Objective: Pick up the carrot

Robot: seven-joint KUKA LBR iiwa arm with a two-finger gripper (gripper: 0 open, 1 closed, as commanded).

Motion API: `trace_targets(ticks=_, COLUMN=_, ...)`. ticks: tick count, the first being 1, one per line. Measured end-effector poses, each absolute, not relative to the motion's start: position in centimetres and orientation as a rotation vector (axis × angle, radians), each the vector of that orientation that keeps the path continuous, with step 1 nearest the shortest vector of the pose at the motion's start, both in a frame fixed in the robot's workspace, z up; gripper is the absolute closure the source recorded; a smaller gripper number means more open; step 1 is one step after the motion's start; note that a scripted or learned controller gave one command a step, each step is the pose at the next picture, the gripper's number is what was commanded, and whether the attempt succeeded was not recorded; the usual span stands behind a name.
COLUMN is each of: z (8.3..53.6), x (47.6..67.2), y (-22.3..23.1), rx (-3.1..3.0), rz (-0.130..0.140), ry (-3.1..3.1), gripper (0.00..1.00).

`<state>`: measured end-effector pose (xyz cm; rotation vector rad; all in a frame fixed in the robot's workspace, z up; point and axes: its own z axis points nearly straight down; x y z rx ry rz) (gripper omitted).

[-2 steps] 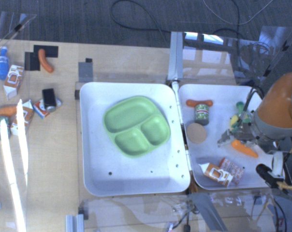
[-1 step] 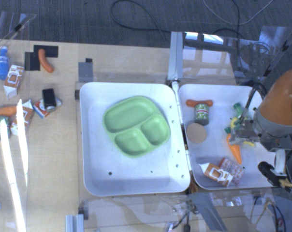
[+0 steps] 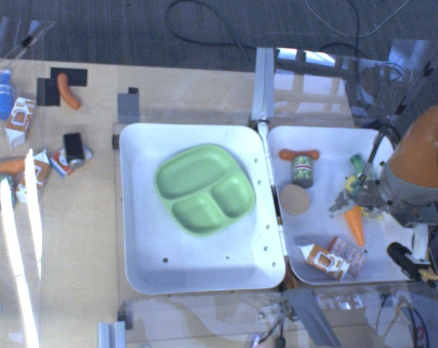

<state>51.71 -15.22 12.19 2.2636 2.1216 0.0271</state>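
The gripper (image 3: 355, 198) is sitting right over the carrot (image 3: 356, 225) in the right bin (image 3: 328, 138); I cannot tell if it is grabbing; lifting is still waiting.

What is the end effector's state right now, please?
End effector: directly over the carrot in the right bin; open or closed cannot be told.

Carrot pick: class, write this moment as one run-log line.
target: carrot, right bin | gripper: directly over carrot's wide end | grasp: unconfirmed | left bin: green plate
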Motion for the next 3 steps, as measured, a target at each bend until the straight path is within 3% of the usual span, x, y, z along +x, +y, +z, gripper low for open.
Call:
trace_targets(ticks=1, z=8.9, x=53.4, y=-18.6, rx=2.275, rz=0.011, ry=2.156, gripper=0.00)
trace_targets(ticks=2, z=10.2, x=53.7, y=-18.4, rx=2.268, rz=0.022, ry=2.157, gripper=1.00)
trace_targets(ticks=3, z=20.6, x=54.7, y=-14.7, rx=2.437, rz=0.006, ry=1.975, gripper=1.00)
